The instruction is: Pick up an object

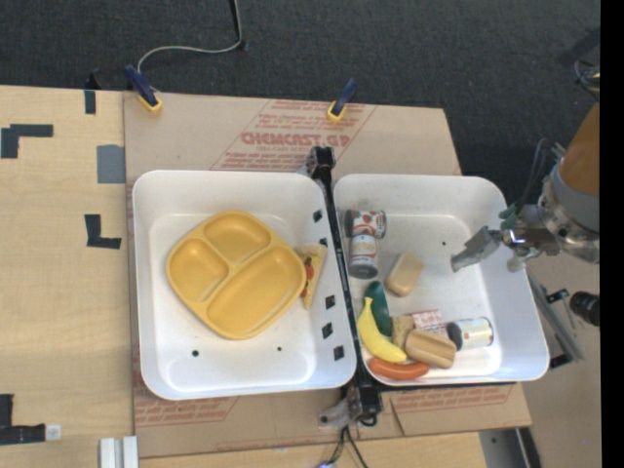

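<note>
The grey arm with the orange band enters from the right, and its claw [475, 249] hangs over the right-hand shallow white plastic bin [429, 189], near that bin's right wall. One grey finger [471, 250] points left and slightly down toward the bin floor; whether the claw is released or clenched cannot be told from this angle. Nothing is seen between its fingers.

Contents of the right bin: a small tin can with a red and white label [364, 244] lies close to the left wall (lying on its side, it appears). Just right of it and lower sits a tan rounded block [404, 275]. Along the lower left lies a yellow plastic banana [372, 333], with a dark green item [378, 310] touching its upper side and an orange-red elongated piece [398, 369] beneath its lower end. A tan bread-like roll [430, 348] lies beside a small red and white packet [425, 320], and a white cylindrical container with a dark cap [471, 334] lies just right of them. All these candidates for picking sit on the bin floor, apart from the claw.

The left-hand shallow white plastic bin [156, 339] holds a yellow three-compartment plastic tray [234, 274], tilted, with a small yellow and red item [311, 271] at its right edge.

Both bins rest on a brown cardboard sheet [253, 139] upon the light wooden desk [58, 339]; two blue and yellow clamps [143, 88] grip the sheet's far edge.
</note>
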`<state>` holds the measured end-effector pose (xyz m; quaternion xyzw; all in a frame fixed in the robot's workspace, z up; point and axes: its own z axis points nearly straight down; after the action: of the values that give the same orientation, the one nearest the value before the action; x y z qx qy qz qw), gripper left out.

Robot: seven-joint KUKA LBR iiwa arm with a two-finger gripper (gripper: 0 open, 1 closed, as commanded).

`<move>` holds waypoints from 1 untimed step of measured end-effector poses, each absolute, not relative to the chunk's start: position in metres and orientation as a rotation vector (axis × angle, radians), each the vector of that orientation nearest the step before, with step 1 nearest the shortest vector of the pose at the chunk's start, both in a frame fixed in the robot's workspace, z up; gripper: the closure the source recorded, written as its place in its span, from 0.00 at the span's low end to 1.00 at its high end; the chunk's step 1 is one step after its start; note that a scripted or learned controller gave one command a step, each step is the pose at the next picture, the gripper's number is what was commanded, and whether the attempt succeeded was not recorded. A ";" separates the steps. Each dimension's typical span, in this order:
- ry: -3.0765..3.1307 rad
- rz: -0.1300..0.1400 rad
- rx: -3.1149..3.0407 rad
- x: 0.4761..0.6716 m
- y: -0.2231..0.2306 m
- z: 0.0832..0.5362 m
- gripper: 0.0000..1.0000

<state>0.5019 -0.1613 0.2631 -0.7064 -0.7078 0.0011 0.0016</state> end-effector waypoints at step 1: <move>-2.220 0.006 -2.214 0.516 -0.117 0.132 0.00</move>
<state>0.5160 -0.1173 0.1325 -0.7062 -0.7080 0.0018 0.0032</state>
